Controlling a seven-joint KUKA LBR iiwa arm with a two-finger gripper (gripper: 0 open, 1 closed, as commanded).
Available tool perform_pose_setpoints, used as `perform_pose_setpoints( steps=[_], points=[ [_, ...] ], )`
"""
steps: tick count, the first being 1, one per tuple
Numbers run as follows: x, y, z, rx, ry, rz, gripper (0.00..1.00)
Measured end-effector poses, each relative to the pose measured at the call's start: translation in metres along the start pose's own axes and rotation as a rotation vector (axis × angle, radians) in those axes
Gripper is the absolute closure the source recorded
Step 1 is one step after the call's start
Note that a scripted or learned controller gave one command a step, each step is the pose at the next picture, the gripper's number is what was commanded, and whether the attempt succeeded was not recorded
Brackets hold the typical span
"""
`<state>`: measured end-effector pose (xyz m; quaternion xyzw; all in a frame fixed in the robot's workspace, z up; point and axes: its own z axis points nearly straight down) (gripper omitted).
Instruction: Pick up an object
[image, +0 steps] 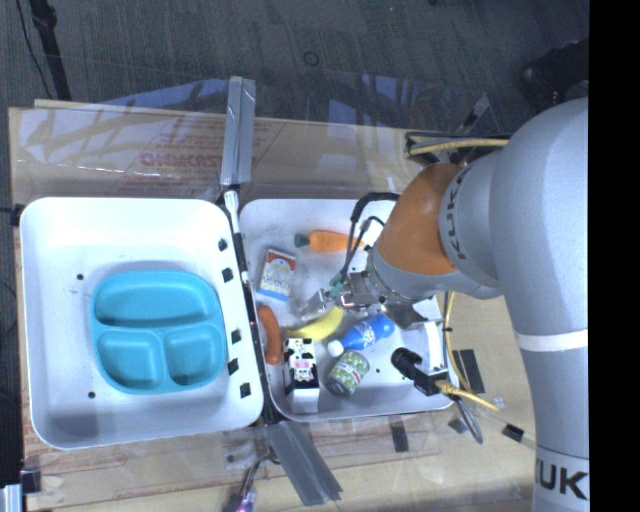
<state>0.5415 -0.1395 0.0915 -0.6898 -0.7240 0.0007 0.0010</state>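
The banana (318, 325) lies near the middle of the right bin (305, 212), curved and yellow, with one end pointing toward the bin's left wall. The gripper (335, 294) sits just above its upper edge, very close to it or touching. From this slanted view it cannot be told whether the gripper is released or clenched, and nothing is seen clearly gripped in it.

The banana is crowded on most sides. A blue bottle (366, 332) with a white cap lies tilted just to its right, its cap end near the banana's tip. Below the bottle a green can (348, 372) lies on its side. A black-and-white box (300, 362) stands just below the banana, next to the can. An orange-red sausage (270, 335) lies lengthwise along the bin's left wall, touching or nearly touching the banana's left end. Above the sausage a pale pouch (277, 272) with a red print lies flat, to the left of the gripper. A carrot (330, 240) with a green top rests near the bin's far wall, partly behind the wrist.

The grey arm (520, 230) comes in from the right, and its orange band (425, 225) hangs over the right half of this bin, hiding that part of the floor.

The left bin (60, 250) is beside it, holding a blue compartment tray (158, 330) with three sections, well apart from the gripper.
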Motion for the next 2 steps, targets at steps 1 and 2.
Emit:
perform_pose_setpoints(
  steps=[1,2],
  points=[
    [-0.001,0.000,-0.010,0.001,0.000,-0.004,1.00],
    [0.002,-0.009,-0.112,-0.003,-0.002,-0.268,1.00]
  ],
)
